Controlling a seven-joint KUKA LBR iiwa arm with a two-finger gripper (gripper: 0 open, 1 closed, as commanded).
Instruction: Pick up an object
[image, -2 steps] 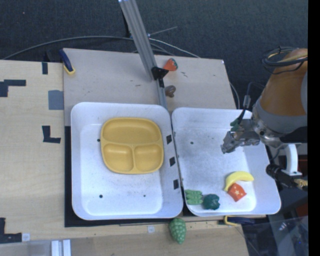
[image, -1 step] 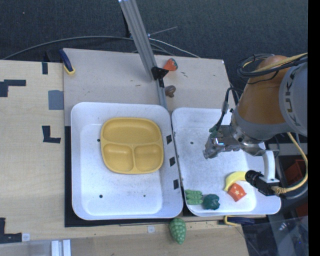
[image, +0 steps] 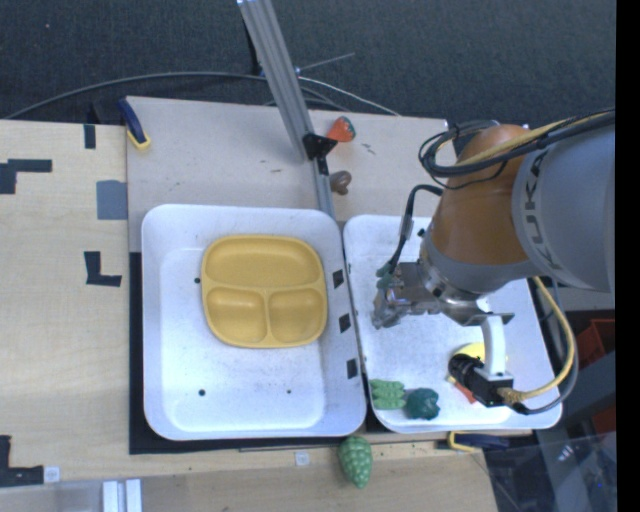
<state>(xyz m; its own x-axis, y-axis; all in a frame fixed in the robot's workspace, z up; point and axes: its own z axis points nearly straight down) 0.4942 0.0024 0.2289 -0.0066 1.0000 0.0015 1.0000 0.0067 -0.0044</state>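
Nearest us the grey arm hangs over the right bin with its gripper too blurred to read, so we should steer it toward the green toys at that bin's near edge and descend squarely.

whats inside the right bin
The right bin holds two green toys at its near edge. The arm and claw cover much of its floor.

Beneath my arm: two white bins, one yellow divided plate, two small green toys in the right bin, one green bumpy toy on the tabletop.
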